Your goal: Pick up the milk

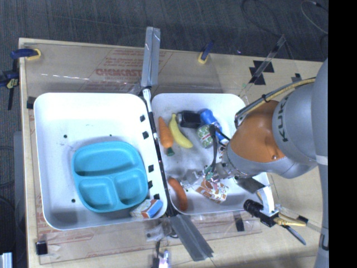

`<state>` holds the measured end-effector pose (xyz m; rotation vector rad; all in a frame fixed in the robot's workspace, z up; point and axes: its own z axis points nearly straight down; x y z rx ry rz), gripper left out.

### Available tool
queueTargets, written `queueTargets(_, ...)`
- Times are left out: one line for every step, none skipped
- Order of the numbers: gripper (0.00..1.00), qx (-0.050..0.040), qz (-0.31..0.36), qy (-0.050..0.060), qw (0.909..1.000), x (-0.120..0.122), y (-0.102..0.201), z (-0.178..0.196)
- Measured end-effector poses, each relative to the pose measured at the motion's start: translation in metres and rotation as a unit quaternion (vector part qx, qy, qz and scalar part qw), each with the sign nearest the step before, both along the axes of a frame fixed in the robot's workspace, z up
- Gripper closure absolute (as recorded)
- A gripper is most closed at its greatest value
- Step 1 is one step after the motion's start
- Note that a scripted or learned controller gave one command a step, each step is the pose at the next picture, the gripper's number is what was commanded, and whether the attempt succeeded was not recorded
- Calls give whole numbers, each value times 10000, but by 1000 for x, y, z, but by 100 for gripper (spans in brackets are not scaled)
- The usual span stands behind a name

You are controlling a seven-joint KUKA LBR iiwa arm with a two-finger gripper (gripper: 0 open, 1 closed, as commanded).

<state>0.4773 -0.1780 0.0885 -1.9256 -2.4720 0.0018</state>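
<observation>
Milk: small carton lying at left bin front edge, beside blue tray. Tool low in right bin, well apart; finger state cannot tell. Step: approach. Next: cross divider, descend over carton.

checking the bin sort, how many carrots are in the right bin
2: one carrot lies along the right bin's left wall beside the banana; another at its front-left corner. The arm may hide more.
</observation>
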Motion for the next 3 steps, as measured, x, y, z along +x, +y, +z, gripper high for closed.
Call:
queueTargets(100, 9, 20, 20, 10000, 1, -1, 7)
queueTargets(0, 7, 19, 20, 10000, 1, -1, 7)
queueTargets(0, -18, -312, -12, 9995, 1, -29, 129)
